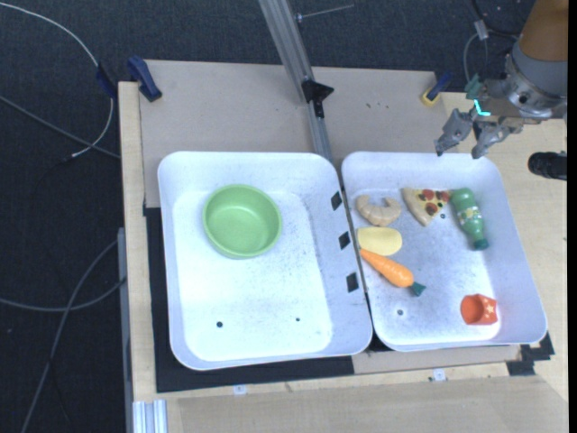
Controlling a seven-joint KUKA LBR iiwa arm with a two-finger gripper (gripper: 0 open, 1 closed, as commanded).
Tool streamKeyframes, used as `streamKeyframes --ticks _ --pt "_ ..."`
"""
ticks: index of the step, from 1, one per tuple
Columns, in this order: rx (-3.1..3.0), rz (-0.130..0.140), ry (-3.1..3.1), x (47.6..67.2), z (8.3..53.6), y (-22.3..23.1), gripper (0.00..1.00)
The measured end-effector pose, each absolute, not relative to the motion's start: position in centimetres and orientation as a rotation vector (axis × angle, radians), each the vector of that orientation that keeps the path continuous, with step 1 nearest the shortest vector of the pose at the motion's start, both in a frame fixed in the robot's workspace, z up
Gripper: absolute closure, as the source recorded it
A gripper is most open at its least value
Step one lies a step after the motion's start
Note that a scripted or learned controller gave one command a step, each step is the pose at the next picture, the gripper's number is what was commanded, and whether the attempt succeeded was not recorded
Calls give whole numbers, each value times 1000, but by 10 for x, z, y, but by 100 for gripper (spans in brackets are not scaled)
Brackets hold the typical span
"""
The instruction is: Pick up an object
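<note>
- Our pincer (462, 144) hangs over the far rim of the right bin (518, 269), its two fingers spread apart with nothing between them.
- Just nearer than it lie the green bottle (468, 216) and the pizza slice (424, 203).
- Nearer and leftward we see the carrot (389, 269); the red object (479, 309) sits nearest us.
- Well to the pincer's left, the green bowl (242, 220) rests in the left bin (180, 269).

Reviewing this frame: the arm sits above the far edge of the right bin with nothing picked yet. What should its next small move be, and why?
Probably lower toward the green bottle. The gripper hovers open and holds nothing, over the far rim of the right bin, and the bottle lies nearest below it, with only the pizza slice close beside it.
</note>
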State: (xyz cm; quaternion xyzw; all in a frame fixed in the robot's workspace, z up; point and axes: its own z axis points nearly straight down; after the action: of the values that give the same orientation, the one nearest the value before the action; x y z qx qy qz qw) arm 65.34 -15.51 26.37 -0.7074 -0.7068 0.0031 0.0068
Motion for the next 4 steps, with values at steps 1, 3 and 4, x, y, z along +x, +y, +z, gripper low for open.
streamKeyframes --ticks 1,3,4 --pt "-2217 2 -2216 655 268 -155 0" --pt "-2214 11 -2211 657 150 -171 0" --pt "-2214 9 -2214 657 97 -170 0"
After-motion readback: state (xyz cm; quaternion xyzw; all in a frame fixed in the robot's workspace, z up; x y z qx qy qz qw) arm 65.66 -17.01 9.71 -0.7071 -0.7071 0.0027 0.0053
